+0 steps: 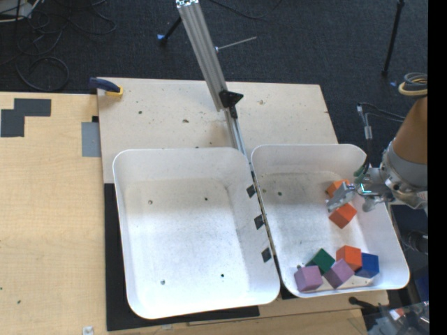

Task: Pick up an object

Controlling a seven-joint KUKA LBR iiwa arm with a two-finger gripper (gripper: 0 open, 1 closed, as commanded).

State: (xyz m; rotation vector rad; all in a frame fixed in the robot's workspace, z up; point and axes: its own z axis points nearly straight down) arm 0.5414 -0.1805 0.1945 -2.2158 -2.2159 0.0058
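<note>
Gripper (340, 199) grip state can't be told; orange cube (342, 216) partly hidden beneath it. Five blocks (337, 266) clustered at right bin (293, 160) front edge.

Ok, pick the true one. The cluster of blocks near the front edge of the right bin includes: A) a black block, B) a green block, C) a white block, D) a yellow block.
B: a green block sits in the right bin beside purple blocks, an orange block and a blue block.
</note>
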